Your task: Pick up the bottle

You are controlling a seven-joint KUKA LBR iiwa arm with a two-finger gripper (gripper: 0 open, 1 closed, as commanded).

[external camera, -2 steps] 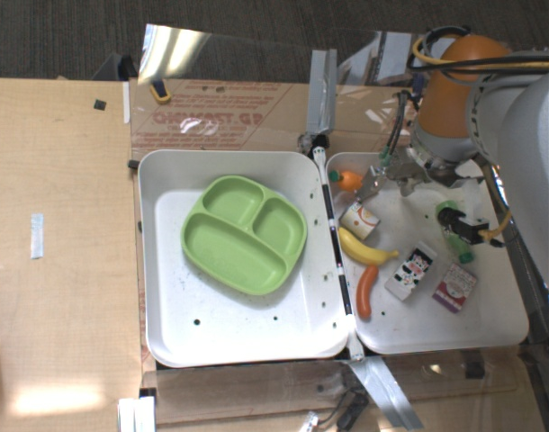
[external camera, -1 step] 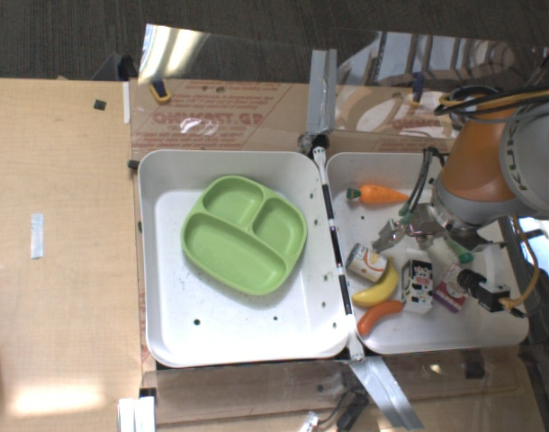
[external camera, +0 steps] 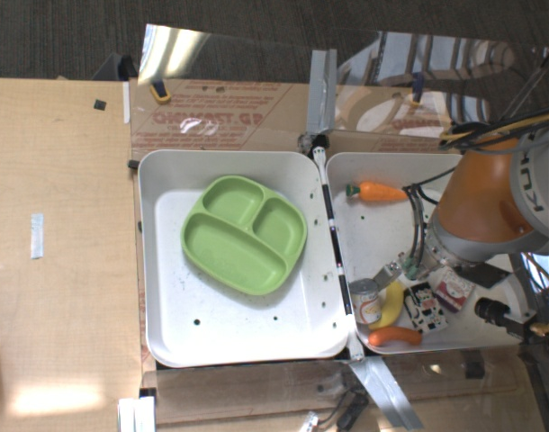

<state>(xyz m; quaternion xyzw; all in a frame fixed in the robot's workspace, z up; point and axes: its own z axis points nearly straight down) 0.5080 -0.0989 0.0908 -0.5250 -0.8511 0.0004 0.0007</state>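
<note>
Wide tan table (external camera: 58, 196), two white bins side by side on it. The left bin (external camera: 157, 268) carries a green divided plate (external camera: 245, 234), well apart from the action. All the business is in the right bin (external camera: 382, 165), where the arm (external camera: 481, 196) reaches in from the right and hangs over the bin's near half. A carrot (external camera: 380, 192) lies at the far side. The clutter sits in the near-left corner: a banana (external camera: 393, 302), an orange piece (external camera: 396, 336) along the front wall, and what looks like the bottle (external camera: 368, 301). It is a small thing with a silvery top, just beside the wall between the bins and touching the banana. Its long axis seems to run toward the front wall, top end farther back. The gripper (external camera: 406, 266) sits near it, so the bottle lies to the gripper's left and a little nearer the front. Whether the gripper is open or closed cannot be told from here, and nothing shows in its grasp. The banana pressed against the bottle's right side will likely crowd the approach.
</note>
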